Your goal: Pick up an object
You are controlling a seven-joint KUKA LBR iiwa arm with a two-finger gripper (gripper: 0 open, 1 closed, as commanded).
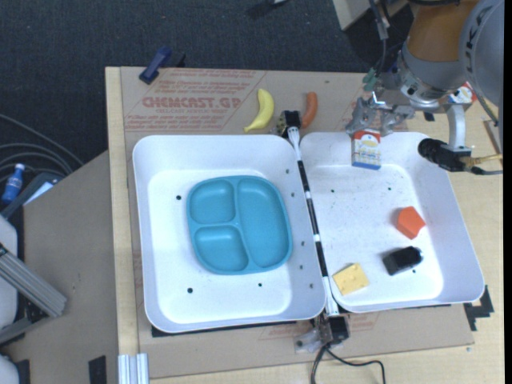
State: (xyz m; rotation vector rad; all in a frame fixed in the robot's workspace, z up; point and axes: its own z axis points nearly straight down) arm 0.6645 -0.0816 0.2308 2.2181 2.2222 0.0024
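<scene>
My gripper point(370, 126) hangs over the far left corner of the right bin point(448, 178). A small white carton with red and blue print point(366, 150) sits upright between the fingertips, and the gripper is shut on it. Lower in the same bin lie an orange block point(410, 222), a black object point(402, 259) and a yellow wedge point(350, 278) near the front left corner.
The left bin point(156, 182) holds a blue divided plate point(238, 223). Behind the bins, on the board, lie a banana point(261, 110) and an orange stick-shaped piece point(310, 109). A blue object point(154, 65) rests at the board's far left corner.
</scene>
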